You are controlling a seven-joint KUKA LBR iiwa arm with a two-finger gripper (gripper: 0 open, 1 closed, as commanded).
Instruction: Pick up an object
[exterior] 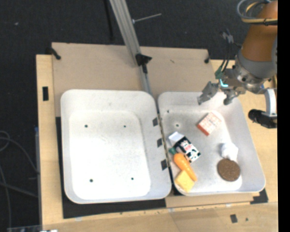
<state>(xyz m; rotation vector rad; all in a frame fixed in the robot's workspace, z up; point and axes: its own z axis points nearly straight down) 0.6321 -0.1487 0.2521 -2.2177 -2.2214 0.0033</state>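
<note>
Objects lie untouched in the right bin [249,144]: the gripper [217,94] hangs above its far edge, fingers [205,94] spread, holding nothing.

Orange band above grey wrist; grey two-finger end effector [217,94]; dark cables.

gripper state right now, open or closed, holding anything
Gripper: open, fingers spread, nothing between them. It hovers over the top edge of the right bin, above the pink and white box.
</note>
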